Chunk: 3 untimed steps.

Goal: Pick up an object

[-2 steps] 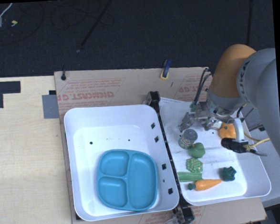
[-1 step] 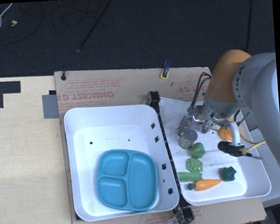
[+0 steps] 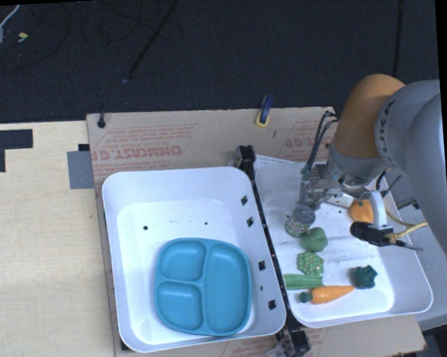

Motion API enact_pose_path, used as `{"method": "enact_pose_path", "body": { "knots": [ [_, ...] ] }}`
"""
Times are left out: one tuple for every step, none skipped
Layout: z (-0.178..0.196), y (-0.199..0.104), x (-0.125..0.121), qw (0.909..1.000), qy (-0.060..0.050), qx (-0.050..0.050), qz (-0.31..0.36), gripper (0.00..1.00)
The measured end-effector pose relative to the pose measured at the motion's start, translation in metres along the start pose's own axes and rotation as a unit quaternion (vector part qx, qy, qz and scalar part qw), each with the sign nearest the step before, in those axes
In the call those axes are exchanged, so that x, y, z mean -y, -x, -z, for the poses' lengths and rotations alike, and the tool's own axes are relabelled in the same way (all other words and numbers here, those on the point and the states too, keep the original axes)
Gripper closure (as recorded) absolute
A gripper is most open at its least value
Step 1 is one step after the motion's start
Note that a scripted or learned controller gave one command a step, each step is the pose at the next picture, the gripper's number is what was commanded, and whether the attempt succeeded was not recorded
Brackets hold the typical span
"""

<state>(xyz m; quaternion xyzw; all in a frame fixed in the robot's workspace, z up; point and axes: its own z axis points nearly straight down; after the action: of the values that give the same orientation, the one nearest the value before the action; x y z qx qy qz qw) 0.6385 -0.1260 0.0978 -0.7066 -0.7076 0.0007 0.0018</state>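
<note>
Right bin (image 3: 415,299), contents: green rounded toy vegetable (image 3: 314,240) near the middle, just below the gripper; green bumpy piece (image 3: 310,264) directly beneath it; long green stalk-like piece (image 3: 301,281) lying flat toward the bin's left wall; orange carrot (image 3: 332,294) lying flat just below the stalk, tip pointing right; dark green piece (image 3: 364,277) to the right of the carrot, apart from it; orange item (image 3: 361,211) near the right side, partly hidden by the arm's fittings

Gripper (image 3: 301,220): lowered into the right bin, its grey rounded end just above the green rounded toy vegetable, possibly touching it; whether it is spread or pressed together cannot be told, nothing seen pinched

Arm (image 3: 404,134): grey with orange band, entering from the right

Left bin (image 3: 127,219): holds a blue divided tray (image 3: 203,287) with three compartments, set toward the lower right

Bench (image 3: 38,263): light wood, cardboard sheet (image 3: 175,143) under both bins
</note>
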Motion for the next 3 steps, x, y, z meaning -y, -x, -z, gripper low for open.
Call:
{"method": "enact_pose_path", "body": {
  "knots": [
    [0.043,0.001,-0.003,1.0,0.003,0.001,-0.001,1.0],
    [0.106,-0.001,-0.001,1.0,0.004,0.001,0.0,1.0],
    [0.132,0.0,-0.001,1.0,0.003,0.001,0.0,1.0]
  ]
}}
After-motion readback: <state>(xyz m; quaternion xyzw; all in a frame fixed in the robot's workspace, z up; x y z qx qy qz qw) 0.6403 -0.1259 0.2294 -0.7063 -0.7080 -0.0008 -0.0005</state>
